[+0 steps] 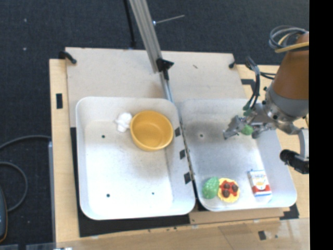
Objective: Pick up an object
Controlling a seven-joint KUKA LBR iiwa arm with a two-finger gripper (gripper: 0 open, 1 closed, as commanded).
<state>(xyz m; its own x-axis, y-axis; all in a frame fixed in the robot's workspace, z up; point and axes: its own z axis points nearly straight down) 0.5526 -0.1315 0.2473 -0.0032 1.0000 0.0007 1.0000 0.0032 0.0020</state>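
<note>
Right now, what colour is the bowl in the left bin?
Yellow-orange, inside and out; the bowl shows clearly in the camera view.

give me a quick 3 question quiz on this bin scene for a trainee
1. True or false: the yellow bowl sits in the left bin.
2. Multiple choice: which thing lies nearest the right bin's front right corner? A) green item B) small carton C) white lump
3. Fill in: the claw hangs over the ____ bin.

Key: 1 true. 2 B. 3 right; a small green thing shows by the claw, but whether it is gripped is unclear.
</note>
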